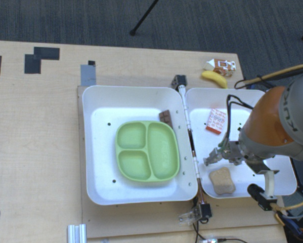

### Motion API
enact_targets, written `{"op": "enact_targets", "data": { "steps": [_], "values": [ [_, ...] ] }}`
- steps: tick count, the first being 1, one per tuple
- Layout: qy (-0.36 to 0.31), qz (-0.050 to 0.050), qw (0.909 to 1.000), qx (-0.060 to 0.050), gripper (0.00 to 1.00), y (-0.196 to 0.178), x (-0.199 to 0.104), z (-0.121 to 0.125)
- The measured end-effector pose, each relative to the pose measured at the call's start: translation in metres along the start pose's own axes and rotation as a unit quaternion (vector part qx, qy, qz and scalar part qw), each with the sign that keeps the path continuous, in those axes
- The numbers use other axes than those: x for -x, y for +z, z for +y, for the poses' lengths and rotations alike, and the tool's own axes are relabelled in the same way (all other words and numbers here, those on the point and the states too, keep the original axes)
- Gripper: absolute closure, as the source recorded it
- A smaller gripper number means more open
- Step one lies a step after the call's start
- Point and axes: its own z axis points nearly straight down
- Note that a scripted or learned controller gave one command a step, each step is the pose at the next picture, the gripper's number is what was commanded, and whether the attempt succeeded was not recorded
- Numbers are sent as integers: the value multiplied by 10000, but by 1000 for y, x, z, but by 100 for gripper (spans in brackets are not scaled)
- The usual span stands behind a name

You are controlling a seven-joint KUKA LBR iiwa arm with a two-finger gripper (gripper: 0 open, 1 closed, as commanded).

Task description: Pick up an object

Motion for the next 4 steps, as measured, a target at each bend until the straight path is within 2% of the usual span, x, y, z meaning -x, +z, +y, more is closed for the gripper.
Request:
{"op": "enact_targets", "data": {
  "steps": [1,2,3,4],
  "values": [
    [-19,4,10000,15,100,-10,-1,2],
    [-15,4,10000,15,0,-10,-1,2],
    [14,-2,10000,-25,0,11,0,-2],
    [-4,0,10000,-1,100,0,-1,0]
  ]
}}
